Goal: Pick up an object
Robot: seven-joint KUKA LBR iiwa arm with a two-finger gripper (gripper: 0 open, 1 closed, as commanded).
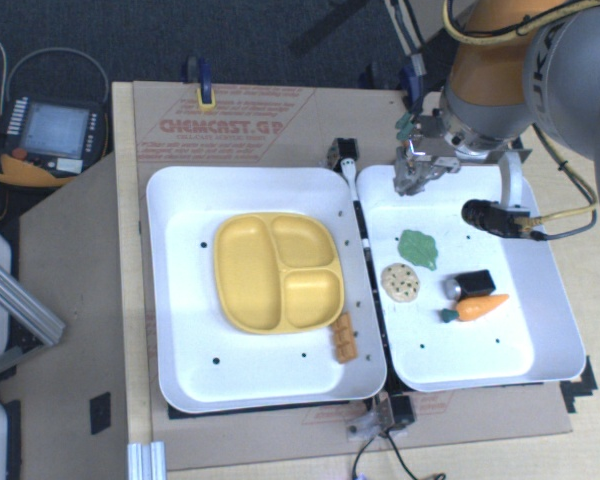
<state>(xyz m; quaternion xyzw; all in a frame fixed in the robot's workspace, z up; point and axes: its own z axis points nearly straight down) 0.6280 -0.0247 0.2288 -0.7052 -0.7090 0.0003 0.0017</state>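
In the right bin (pixel 540 353) lie a green leafy piece (pixel 418 248), a round cookie (pixel 401 282), an orange carrot (pixel 477 308) and a small black block (pixel 470 284). My gripper (pixel 413 182) hangs over the bin's far left corner, above and behind the green piece, and I see nothing between its fingers. The left bin (pixel 180 348) holds a yellow divided plate (pixel 278 271) and a small brown waffle-like piece (pixel 344 339) near the plate's front right corner.
A black cylindrical part with a cable (pixel 495 217) juts over the right bin's far side. A clamp (pixel 206 84) sits on the cardboard board behind the left bin. A handheld screen unit (pixel 50 136) lies off the bench at the left.
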